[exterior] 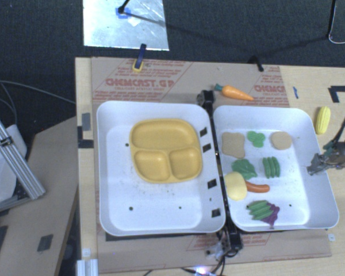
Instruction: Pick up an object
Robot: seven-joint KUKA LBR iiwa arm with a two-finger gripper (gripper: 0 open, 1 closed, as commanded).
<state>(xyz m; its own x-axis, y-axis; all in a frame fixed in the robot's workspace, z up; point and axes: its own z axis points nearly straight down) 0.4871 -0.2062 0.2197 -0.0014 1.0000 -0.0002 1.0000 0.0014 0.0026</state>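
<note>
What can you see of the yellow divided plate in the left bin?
The yellow divided plate looks like matte plastic, a rounded square with three compartments: one wide one at the far side, two smaller ones at the near side. It lies flat, slightly rotated, on the floor of the left bin, toward its far half. All compartments hold nothing.

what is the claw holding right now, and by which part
Nothing visible: the claw sits at the right white bin's right rim, apart from the toy foods; nothing shows between its tips.

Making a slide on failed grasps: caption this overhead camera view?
Gripper at right bin rim, toy foods untouched; yellow tray in left bin.
</note>
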